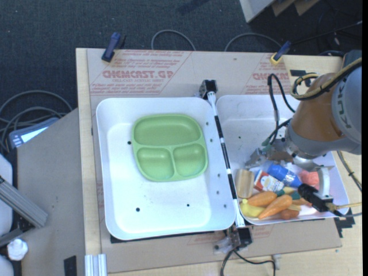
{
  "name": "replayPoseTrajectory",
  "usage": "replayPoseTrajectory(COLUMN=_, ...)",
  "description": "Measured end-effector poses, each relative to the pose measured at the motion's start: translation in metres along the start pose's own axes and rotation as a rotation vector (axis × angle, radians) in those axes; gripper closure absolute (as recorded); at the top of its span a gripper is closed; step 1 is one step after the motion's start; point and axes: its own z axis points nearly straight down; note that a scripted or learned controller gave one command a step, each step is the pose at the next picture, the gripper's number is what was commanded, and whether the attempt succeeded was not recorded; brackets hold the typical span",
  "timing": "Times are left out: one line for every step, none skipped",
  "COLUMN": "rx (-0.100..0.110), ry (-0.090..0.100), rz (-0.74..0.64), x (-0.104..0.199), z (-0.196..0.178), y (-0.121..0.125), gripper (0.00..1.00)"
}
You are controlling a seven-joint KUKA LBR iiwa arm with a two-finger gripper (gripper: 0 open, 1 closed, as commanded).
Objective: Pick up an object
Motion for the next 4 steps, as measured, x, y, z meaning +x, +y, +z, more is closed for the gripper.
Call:
replayPoseTrajectory(rx=-0.002, ry=-0.002, rz=0.000, x=-0.083, z=-0.101, y=0.050, gripper=0.00)
replayPoseTrajectory(rx=0.001, ry=0.001, rz=-0.002, x=-0.009, z=-0.024, y=0.008, gripper=0.00)
replayPoseTrajectory(rx=-0.001, ry=0.000, rz=0.000, x=-0.020, z=0.000, y=-0.020, gripper=0.00)
replayPoseTrajectory(rx=-0.003, ry=-0.002, rz=0.000, x=-0.020, z=-0.010, y=-0.020, gripper=1.00)
